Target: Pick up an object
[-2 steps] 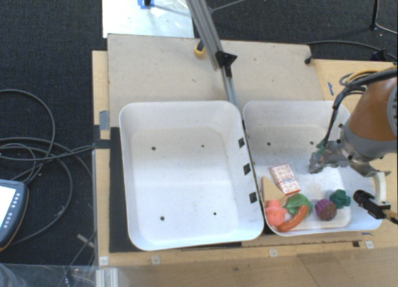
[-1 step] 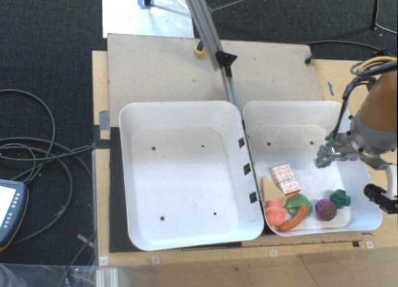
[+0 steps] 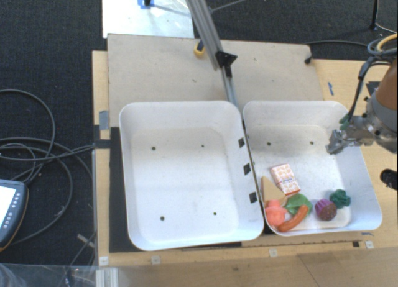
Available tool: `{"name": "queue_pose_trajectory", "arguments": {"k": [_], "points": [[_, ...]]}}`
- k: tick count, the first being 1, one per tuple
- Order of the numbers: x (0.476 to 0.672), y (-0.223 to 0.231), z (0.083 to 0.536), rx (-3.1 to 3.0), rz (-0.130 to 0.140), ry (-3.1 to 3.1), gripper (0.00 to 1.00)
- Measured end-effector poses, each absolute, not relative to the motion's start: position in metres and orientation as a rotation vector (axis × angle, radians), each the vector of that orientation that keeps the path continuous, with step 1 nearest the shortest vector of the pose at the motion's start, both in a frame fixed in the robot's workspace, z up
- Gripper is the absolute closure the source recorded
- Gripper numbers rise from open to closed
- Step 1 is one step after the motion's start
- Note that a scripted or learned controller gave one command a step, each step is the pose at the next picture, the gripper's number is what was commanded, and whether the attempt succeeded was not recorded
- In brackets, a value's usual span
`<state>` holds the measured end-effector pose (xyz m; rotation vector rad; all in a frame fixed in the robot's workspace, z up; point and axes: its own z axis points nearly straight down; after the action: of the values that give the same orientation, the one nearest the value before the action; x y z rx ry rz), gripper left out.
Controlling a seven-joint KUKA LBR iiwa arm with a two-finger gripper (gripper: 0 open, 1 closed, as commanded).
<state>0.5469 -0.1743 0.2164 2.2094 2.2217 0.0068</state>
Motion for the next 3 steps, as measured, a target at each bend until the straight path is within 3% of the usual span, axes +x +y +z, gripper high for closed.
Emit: {"name": "queue_pose_trajectory", "arguments": {"k": [1,3], "points": [[0.548,-0.175,0.248,2.211,0.004,2.224,1.0],[0.536,-0.067,0.246,2.21,0.005,2.234,1.0]]}}
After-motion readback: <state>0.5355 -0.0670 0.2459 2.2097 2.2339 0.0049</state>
